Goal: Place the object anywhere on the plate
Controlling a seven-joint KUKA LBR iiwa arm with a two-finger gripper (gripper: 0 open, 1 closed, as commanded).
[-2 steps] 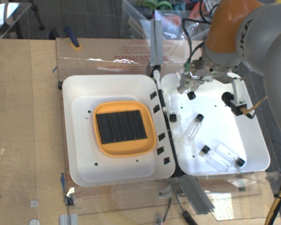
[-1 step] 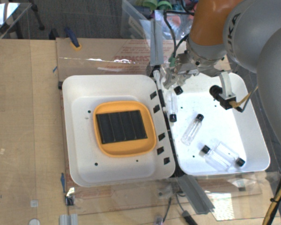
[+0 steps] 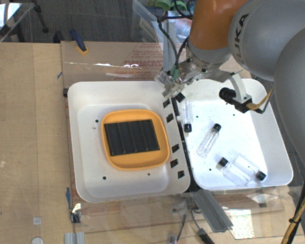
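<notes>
An orange plate with a dark ribbed centre lies in the left bin. Several clear vials with black caps lie in the right bin: one by the divider, one in the middle, and two close together near the front. My gripper hangs over the back end of the divider between the bins, just above the nearest vial by the divider. That vial rests on the bin floor.
The big grey arm with its orange band fills the upper right. A black connector on a cable hangs over the right bin's back. A clear tub of items stands behind the bins. Black clips line the divider.
</notes>
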